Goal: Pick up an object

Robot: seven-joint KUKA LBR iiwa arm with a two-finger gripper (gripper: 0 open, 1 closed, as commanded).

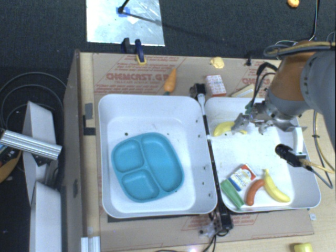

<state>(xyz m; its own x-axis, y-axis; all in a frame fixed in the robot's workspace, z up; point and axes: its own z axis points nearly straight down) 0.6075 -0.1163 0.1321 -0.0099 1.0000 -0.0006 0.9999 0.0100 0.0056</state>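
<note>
Over the right bin (310,193) I see my pincer (247,124) low, just beside a yellow banana (223,128) near the far left corner; whether it is clenched or released I cannot tell. Along the near edge lie a green vegetable (231,191), a small packet (242,176), a sausage (253,191) and another banana (275,188). A blue tray (147,165) sits in the left bin (113,114).

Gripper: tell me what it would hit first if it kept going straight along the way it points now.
The gripper points left and down into the right bin. First in that line looks to be the yellow banana-like piece just beside its tip, near the bin's left wall. Depth is unclear from this slanted view, so it might pass above it.
</note>
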